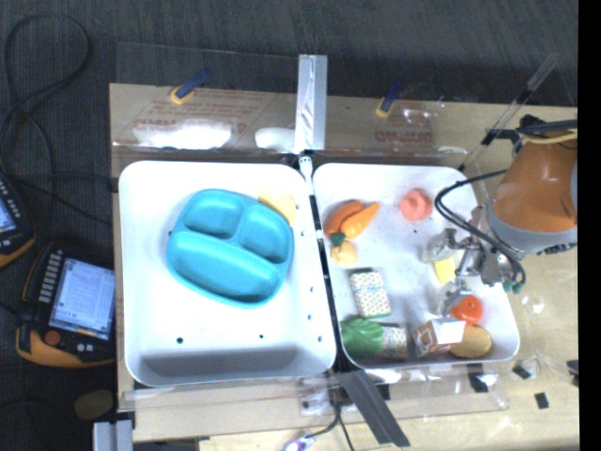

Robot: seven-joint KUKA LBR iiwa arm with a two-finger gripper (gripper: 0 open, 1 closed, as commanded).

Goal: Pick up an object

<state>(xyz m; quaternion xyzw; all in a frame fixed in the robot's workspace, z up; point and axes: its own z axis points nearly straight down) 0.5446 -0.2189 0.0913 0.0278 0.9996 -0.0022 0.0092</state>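
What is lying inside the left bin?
A blue divided tray sits upside down in the left bin. A yellow item peeks out at its far edge; anything beneath the tray is covered.

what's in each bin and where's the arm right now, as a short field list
left bin: blue divided tray, small yellow item at the tray's far right edge
right bin: toy carrot, pink item, patterned box, green item, red tomato-like item, packet, potato-like item, yellow piece
arm: reaches in from the right, over the right bin
gripper: low over the right side of the right bin, near the yellow piece and the red item
held object: cannot tell
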